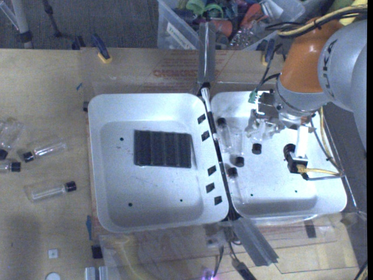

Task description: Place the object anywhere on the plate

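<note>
I see my pincer [260, 124] low in the right bin [326, 197], but I cannot tell its state. Small clear vials [230, 142] lie there. The dark plate [163, 149] sits in the left bin [111, 203].

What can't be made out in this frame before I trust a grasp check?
- Gripper, camera view: the wrist covers its fingers, so no telling whether anything is held.
- Clear vials in the right bin: transparent on white, outlines blurred; count and lean unclear.
- Dark plate in the left bin: surface detail too coarse to read.
- Tub of parts: cut off by the top edge.
</note>
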`<state>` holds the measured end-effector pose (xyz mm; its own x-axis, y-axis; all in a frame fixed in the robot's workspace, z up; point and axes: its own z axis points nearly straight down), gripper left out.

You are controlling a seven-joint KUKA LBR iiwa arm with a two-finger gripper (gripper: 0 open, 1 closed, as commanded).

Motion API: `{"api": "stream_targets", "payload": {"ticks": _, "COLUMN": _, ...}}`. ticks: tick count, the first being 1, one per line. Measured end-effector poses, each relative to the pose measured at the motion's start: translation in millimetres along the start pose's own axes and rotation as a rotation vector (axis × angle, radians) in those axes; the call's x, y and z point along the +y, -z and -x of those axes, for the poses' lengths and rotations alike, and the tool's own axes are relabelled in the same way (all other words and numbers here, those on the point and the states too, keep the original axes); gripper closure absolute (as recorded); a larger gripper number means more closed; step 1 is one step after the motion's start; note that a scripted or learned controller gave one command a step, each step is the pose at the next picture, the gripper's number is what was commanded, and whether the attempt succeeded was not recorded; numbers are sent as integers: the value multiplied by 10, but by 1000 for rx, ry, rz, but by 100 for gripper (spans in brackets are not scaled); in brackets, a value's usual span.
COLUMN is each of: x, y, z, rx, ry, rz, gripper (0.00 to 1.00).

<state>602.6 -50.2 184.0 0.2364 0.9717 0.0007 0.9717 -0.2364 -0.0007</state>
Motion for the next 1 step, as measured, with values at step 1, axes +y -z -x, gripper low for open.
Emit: {"api": "stream_targets", "payload": {"ticks": 1, "x": -237, "y": -6, "z": -348, "rx": -2, "ry": -559, "rz": -1, "gripper": 100}}
